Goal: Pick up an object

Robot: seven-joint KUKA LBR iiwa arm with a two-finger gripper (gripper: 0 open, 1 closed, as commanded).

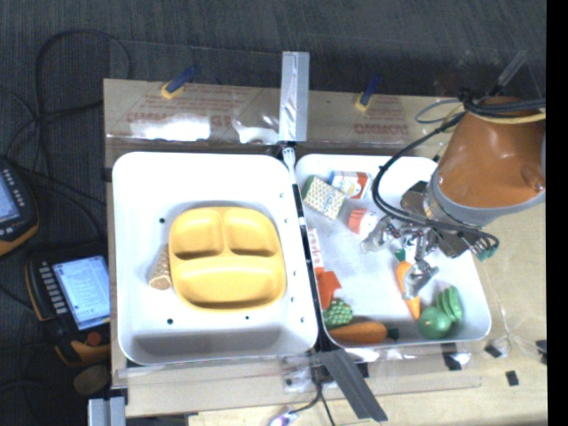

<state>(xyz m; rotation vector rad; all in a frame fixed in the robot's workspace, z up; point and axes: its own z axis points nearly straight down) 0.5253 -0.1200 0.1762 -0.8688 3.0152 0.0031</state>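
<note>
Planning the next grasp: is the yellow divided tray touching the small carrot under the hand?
Apart. The camera view shows the yellow divided tray in the left bin, the small carrot in the right bin.

My gripper (410, 257) hangs low in the right bin (479, 327), just above a small carrot (403, 276); a yellow tray (227, 256) fills the left bin (133, 238).

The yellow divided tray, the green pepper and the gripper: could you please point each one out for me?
yellow divided tray (227, 257): camera view, on the ridge between its compartments.
green pepper (435, 322): camera view, on its rounded body.
gripper (410, 257): camera view, midway between its fingertips.
</note>
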